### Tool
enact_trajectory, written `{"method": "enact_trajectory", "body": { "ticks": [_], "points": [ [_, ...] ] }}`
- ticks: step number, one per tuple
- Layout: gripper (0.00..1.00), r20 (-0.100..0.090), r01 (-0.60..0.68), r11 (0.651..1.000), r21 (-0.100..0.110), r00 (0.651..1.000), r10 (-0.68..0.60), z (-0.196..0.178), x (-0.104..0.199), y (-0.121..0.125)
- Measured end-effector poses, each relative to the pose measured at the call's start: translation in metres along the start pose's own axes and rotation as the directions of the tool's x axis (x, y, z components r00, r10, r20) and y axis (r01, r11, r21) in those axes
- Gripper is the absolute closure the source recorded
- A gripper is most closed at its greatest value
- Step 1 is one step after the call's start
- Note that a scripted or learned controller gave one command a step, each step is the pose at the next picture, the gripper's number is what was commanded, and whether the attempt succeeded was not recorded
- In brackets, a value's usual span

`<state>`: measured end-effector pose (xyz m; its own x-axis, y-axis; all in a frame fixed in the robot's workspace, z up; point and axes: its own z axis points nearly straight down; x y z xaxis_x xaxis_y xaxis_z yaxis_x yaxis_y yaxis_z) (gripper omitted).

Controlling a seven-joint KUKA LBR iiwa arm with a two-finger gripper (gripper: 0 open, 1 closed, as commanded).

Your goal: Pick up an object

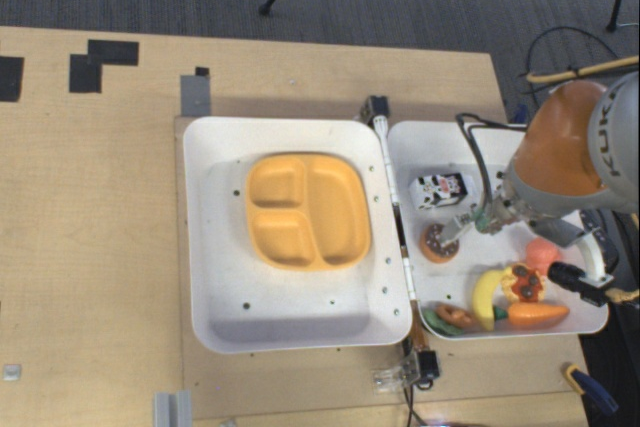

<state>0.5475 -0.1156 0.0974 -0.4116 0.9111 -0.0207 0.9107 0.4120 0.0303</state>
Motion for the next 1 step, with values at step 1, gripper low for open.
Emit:
{"method": "enact_trajectory", "body": {
  "ticks": [1],
  "points": [
    [0.00, -0.015, -0.095, 0.995, 0.028, 0.995, 0.096, -0.0144, -0.0630, 0.0469]
  ]
}}
